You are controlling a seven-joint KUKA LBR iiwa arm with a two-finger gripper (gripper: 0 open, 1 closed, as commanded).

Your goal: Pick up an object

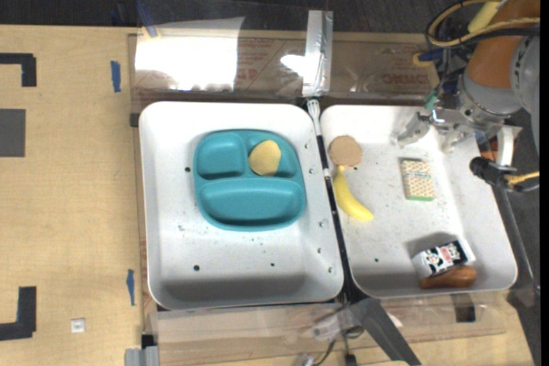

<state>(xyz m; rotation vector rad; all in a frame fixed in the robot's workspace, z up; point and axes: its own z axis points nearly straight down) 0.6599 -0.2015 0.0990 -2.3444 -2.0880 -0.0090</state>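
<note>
Clear, perhaps plastic, sheet (232,56) behind bins (171,270)

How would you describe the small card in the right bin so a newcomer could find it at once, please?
Start at the right bin, the one the arm reaches over. Near its middle, right of the banana, lies the card. It is the only flat, pale rectangle there, with a fine dotted pattern and a green lower edge.

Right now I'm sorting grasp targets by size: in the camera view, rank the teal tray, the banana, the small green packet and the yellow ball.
1. teal tray, clearly largest
2. banana
3. small green packet and yellow ball, which look about alike, so I won't rank them.
</note>
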